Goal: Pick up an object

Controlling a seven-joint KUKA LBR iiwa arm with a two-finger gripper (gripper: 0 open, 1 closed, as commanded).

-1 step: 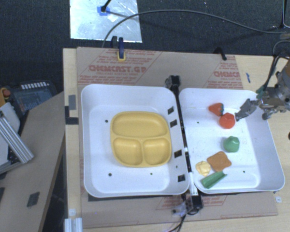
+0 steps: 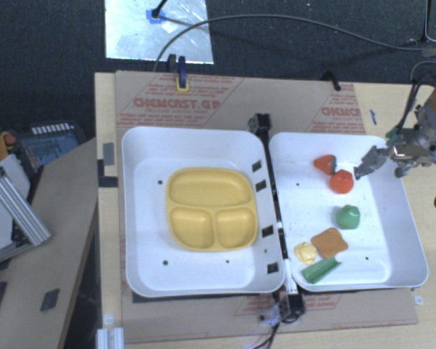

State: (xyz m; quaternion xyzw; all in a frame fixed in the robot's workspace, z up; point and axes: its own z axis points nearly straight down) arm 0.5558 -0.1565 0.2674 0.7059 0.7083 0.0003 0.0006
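Note:
The right bin holds several toy foods. A red tomato lies near its upper middle, with a small orange-red piece just above and left of it. A green pepper sits lower. Near the front left corner lie a brown piece, a yellow piece and a green cucumber. My gripper hangs over the bin's upper right part, right of the tomato. Its fingers are apart with nothing between them.
The left bin holds a yellow divided plate. A black divider strip runs between the two bins. Cardboard lies beneath both bins, and a cable crosses the dark floor behind them.

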